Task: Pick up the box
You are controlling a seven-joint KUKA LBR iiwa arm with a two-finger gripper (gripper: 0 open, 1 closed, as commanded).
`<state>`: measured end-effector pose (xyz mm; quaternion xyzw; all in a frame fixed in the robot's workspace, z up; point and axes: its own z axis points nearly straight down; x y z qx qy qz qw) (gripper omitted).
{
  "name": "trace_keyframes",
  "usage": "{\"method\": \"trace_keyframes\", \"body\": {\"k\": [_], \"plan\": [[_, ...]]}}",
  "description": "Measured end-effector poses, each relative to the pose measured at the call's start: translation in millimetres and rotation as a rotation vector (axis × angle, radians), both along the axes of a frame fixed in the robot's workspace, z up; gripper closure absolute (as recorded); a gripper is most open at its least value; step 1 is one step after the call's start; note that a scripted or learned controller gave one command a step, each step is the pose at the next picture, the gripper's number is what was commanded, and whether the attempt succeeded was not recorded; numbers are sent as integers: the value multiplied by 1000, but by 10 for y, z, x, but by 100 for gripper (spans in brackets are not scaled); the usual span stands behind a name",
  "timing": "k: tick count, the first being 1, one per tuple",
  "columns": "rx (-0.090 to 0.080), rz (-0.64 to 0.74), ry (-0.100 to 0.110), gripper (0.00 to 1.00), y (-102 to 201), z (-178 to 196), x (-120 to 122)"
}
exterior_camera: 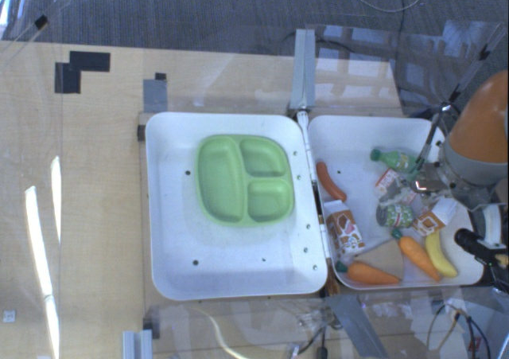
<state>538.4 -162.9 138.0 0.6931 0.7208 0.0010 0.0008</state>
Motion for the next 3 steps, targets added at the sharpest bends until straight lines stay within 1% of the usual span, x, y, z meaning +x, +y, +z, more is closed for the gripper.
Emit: {"method": "trace_keyframes", "body": {"k": [1, 2, 3], "plan": [[-12, 43, -32, 0, 267, -395, -79], [-4, 231, -10, 0, 279, -485, 398], [-3, 128, -6, 0, -397, -504, 838]]}}
